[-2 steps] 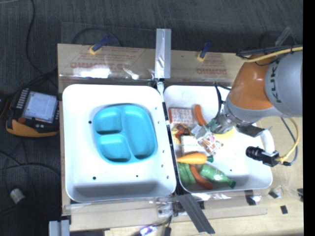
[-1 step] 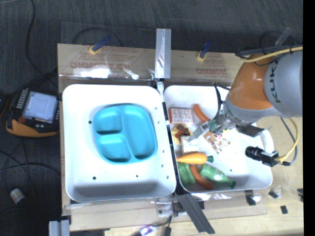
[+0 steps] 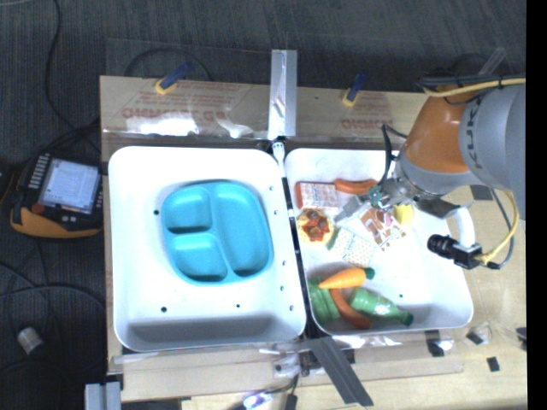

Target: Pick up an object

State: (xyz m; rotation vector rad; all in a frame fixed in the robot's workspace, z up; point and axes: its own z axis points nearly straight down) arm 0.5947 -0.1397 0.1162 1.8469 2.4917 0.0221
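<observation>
The gripper (image 3: 379, 197) hangs low in the right bin (image 3: 444, 301), over small packets (image 3: 359, 233); whether it grasps anything I cannot tell. A toy carrot (image 3: 344, 277) and green bottle (image 3: 380, 307) lie nearer. The left bin (image 3: 137, 314) holds a blue tray (image 3: 214, 229).

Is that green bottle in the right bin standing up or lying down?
Lying down. The green bottle rests on its side along the right bin's floor, beside the toy carrot.

Divided tray (image 3: 214, 231) in left bin (image 3: 137, 314), toy foods clustered in right bin (image 3: 444, 301), tool (image 3: 380, 196) above them.
</observation>
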